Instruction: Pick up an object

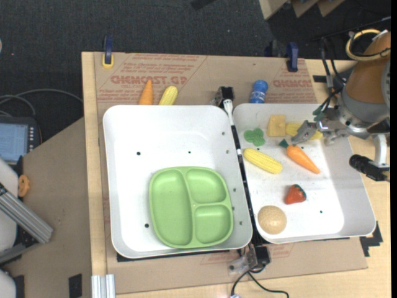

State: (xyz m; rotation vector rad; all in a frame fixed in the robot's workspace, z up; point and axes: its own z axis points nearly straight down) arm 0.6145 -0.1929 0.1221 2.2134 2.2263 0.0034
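The right bin (347,222) holds several toy foods. An orange carrot (303,158) lies near its middle, with a yellow corn cob (263,161) to its left. A yellow cheese block (276,126) and a green leafy piece (254,136) sit at the back. At the front are a red strawberry-like piece (295,194) and a tan bun (272,219). My gripper (315,132) hangs low at the back of this bin, just above the carrot's far end. A small yellow item (291,129) is partly hidden under it.
The left bin (124,166) carries a green divided plate (190,206). On the bench behind the bins lie another carrot (146,94), another corn cob (168,95) and a blue bottle (258,92). The arm's grey body (366,95) stands over the right bin's back right corner.
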